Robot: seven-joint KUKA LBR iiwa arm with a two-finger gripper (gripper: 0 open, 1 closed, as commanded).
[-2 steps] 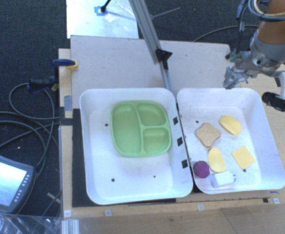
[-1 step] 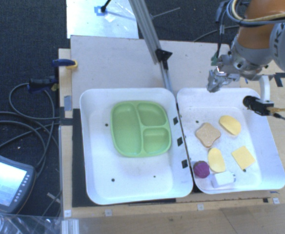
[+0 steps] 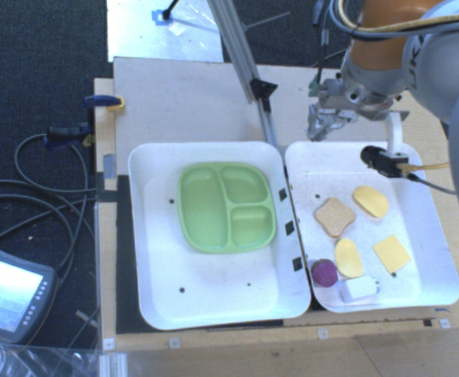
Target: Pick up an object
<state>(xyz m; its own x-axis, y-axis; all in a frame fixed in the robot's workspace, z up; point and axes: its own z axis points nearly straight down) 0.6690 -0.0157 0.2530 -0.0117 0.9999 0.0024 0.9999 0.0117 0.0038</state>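
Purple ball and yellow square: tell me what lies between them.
In the camera view, an oval yellow piece lies between the purple ball and the yellow square, apart from both.

Gripper [image 3: 321,129] hangs over the right bin's [image 3: 434,234] far rim. Below it lie toast slice [image 3: 334,217], what may be a potato piece [image 3: 370,202], and more. Divided plate [image 3: 226,208] sits in the left bin [image 3: 155,234], to its left.

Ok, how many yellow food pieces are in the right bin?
3: a rounded yellow piece toward the back, an oval yellow piece near the front, and a flat square yellow slice right of that.
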